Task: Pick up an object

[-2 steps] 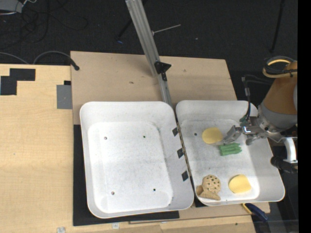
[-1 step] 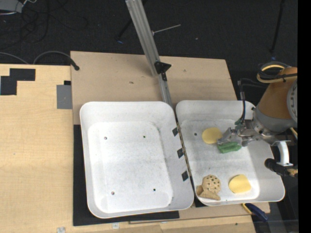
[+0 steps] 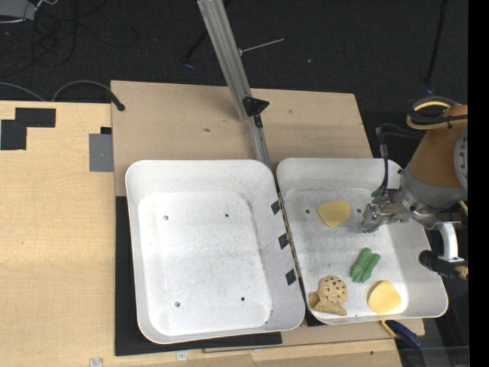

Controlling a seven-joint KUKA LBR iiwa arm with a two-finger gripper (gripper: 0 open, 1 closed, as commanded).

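Seemingly unhindered, jaws (image 3: pixel 372 219), state unclear, sit between yellow piece (image 3: pixel 334 212) and green object (image 3: pixel 364 264).

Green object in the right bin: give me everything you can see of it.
The green object is small, elongated and lumpy, matte like soft plastic or rubber, seemingly two stubby lobes side by side. It lies flat on the floor of the right bin, tilted diagonally, upper end toward the gripper, which sits above it with a gap. It touches nothing else: the pale yellow piece is up-left, the yellow piece just below, the tan cookie-like item down-left, all apart from it.
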